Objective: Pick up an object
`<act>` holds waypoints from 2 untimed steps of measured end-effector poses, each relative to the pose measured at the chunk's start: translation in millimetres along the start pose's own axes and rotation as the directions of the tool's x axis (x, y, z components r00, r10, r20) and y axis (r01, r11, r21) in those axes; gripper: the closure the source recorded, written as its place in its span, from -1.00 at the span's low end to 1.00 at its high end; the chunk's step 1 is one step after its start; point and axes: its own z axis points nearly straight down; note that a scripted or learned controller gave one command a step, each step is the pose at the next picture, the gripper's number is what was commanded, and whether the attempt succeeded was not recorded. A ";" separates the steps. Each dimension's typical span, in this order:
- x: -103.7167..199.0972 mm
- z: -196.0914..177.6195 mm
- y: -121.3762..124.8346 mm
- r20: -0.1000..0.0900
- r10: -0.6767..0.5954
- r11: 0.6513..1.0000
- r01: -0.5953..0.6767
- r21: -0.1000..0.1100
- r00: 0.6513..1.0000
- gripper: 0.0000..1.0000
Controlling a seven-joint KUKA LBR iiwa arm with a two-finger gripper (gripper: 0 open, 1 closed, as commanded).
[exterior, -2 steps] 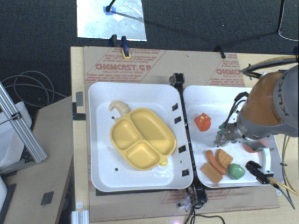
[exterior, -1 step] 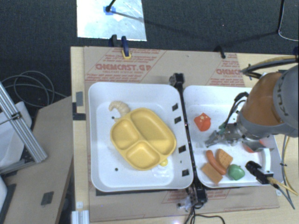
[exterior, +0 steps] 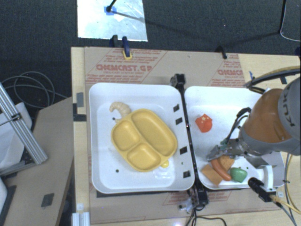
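Orange carrot (exterior: 221,167) lies directly under the hand (exterior: 220,150).

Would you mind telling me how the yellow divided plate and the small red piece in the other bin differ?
The yellow plate lies in the left bin; the red piece sits in the right bin.
The plate is far bigger, taking up much of its bin's floor, while the red piece is small.
The plate is flat with three compartments; the red piece is a compact lump.
Both lie apart from the gripper.

Robotics lab: arm (exterior: 277,121), bench bins (exterior: 101,140).
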 end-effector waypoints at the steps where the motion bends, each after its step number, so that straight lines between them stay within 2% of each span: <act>1: -0.9 -12.1 3.6 0.004 -0.001 1.000 0.001 -0.009 1.000 1.00; 2: -0.8 -11.6 3.4 0.004 -0.001 1.000 0.001 -0.009 1.000 -1.00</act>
